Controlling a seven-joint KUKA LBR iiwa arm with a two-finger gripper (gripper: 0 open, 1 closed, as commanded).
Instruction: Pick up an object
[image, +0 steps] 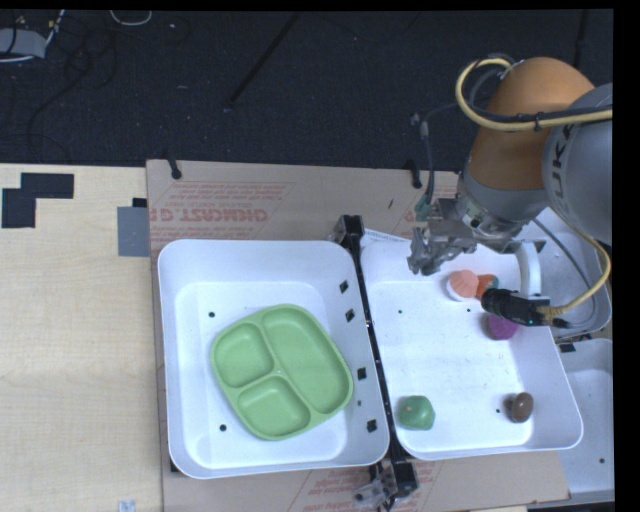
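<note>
My gripper (428, 257) hangs over the far edge of the right bin (450, 350), pointing down, with nothing visibly between its fingers. Just to its right lies a pink and orange object (467, 285). A purple object (500, 325) sits further right, partly hidden by a black part of the arm. A green object (415, 412) rests near the bin's front left, and a brown one (518, 406) lies at the front right.
A green divided plate (281, 371) lies in the left bin (190, 300). A black divider (362, 330) runs between the two bins. Cables loop around the arm at the right. Cardboard lies beneath both bins.
</note>
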